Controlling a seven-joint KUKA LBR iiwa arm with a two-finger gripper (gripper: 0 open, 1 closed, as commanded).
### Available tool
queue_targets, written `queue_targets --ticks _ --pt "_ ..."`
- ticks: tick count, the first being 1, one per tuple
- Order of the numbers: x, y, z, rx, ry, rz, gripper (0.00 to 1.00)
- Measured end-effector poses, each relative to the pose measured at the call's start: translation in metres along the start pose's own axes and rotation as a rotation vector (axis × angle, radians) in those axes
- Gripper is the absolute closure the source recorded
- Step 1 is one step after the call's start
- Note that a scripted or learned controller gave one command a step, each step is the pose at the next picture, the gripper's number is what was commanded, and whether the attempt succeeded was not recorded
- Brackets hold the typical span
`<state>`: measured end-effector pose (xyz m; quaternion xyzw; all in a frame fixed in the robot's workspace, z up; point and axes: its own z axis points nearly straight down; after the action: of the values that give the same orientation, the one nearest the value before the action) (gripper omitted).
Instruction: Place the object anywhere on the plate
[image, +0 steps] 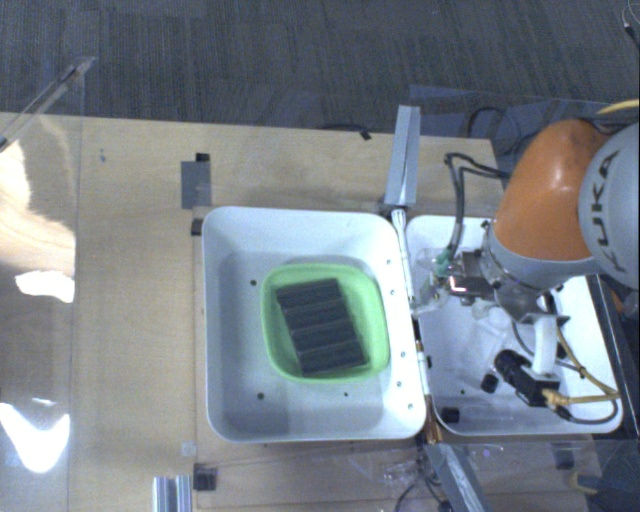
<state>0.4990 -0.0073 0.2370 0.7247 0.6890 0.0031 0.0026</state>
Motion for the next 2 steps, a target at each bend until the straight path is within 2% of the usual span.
queue_targets --ticks 1,2 --pt "0.019 0.005 0.009 0.004 0.0 0.017 0.0" --pt "-0.015 0.024 0.03 0.003 -0.001 -0.033 0.0"
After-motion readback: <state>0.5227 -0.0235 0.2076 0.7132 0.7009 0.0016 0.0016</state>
